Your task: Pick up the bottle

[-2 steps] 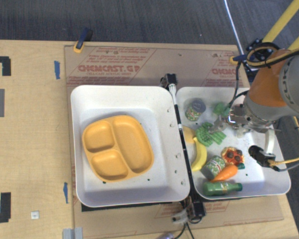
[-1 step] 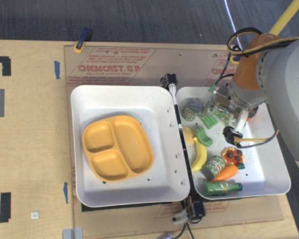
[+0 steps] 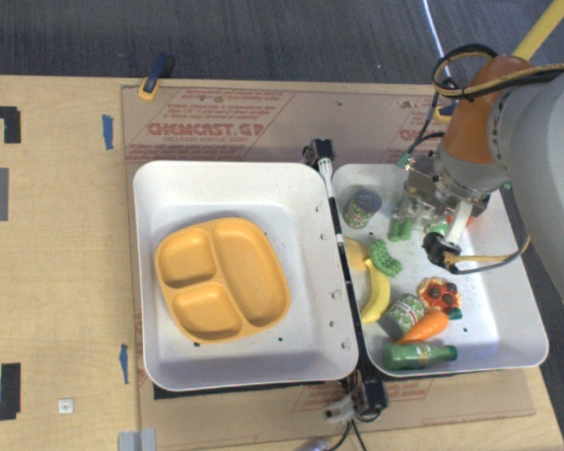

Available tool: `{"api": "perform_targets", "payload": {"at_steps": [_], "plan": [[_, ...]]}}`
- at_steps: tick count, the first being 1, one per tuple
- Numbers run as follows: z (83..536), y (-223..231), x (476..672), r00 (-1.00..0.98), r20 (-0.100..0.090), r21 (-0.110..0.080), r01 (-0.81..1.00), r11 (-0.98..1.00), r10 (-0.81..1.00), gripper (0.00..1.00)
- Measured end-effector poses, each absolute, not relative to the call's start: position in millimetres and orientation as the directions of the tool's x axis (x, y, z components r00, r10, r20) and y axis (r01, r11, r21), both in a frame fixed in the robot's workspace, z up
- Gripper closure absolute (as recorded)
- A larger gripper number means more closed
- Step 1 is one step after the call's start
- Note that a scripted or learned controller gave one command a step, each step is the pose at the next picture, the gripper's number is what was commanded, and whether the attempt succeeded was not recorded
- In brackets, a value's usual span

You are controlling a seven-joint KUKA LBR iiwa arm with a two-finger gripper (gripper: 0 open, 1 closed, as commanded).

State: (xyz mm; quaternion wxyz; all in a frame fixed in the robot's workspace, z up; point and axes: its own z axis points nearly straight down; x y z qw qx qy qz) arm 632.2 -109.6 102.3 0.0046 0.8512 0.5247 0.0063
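Bottle [image 3: 421, 353] lying flat by right bin's [image 3: 517, 332] near edge, long axis crosswise, well below gripper [image 3: 423, 222] poised over far end; claw state impossible to tell.

Tray [image 3: 224, 280] in left bin [image 3: 169, 195]; bottle [image 3: 420, 353] in right bin [image 3: 508, 332].

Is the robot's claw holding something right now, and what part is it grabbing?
It cannot be told. The gripper is low in the right bin, but nothing shows clearly between its fingers. The green bottle lies untouched near the front.
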Motion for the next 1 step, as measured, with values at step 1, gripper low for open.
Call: {"api": "perform_targets", "payload": {"at_steps": [1], "plan": [[239.5,-97.7,588.3,0.603,0.000,0.001,0.798,-0.603,0.798,1.00]]}}
